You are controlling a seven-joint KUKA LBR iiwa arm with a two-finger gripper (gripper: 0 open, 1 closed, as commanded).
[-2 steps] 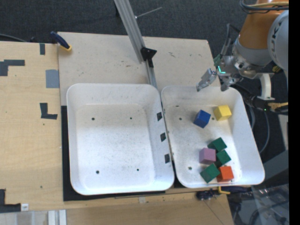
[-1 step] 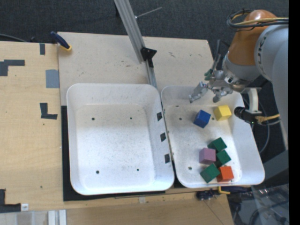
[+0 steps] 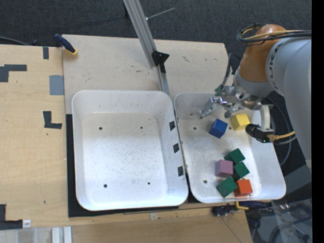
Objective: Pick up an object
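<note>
Your pincer (image 3: 208,109): spread, pinching nothing, over the right bin (image 3: 195,151); blue cube (image 3: 218,128) lies just below-right.

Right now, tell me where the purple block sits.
The purple block lies in the right bin, toward its near end, in a cluster with green blocks and an orange block.
</note>
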